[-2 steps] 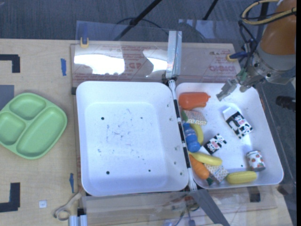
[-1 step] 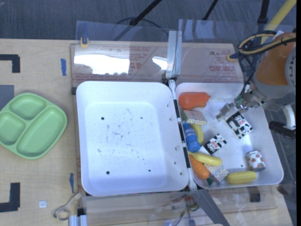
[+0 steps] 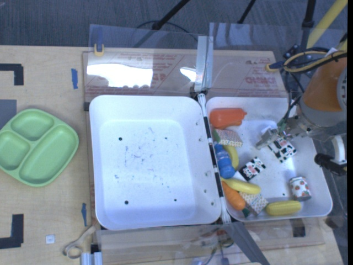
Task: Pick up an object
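Though the gripper [image 3: 268,138] hangs over the right bin [image 3: 325,203], its finger state is seemingly unreadable, blurred against clutter.

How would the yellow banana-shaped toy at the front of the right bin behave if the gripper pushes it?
The yellow banana-shaped toy looks smooth and rounded, so it may slip or roll aside. It lies close to the front wall of the right bin, which would probably stop it. It seems to be light plastic.

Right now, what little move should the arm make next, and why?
Probably a short drop straight down. The tool hovers in the right bin just above a small black-and-white toy, with nothing visibly held, so lowering onto that toy seems the nearest chance of a pick.
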### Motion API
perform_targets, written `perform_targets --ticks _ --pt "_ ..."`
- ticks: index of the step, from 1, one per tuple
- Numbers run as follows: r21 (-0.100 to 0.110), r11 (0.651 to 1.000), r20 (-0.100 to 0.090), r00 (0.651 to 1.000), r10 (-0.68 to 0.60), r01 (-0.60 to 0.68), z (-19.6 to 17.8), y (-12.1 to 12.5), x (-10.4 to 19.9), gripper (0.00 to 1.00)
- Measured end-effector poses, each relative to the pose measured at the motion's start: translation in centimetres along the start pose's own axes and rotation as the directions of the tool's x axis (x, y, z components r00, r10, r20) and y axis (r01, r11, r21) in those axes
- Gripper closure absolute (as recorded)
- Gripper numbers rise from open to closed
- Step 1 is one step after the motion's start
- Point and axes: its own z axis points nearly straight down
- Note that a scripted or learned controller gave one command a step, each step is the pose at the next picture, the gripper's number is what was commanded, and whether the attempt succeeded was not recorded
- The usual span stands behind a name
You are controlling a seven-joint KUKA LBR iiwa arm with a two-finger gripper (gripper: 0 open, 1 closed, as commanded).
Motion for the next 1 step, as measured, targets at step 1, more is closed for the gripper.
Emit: perform_targets --ticks 1 --pt "-0.006 1.000 0.002 1.000 -0.001 0.001 -1.22 0.21 0.00 1.00"
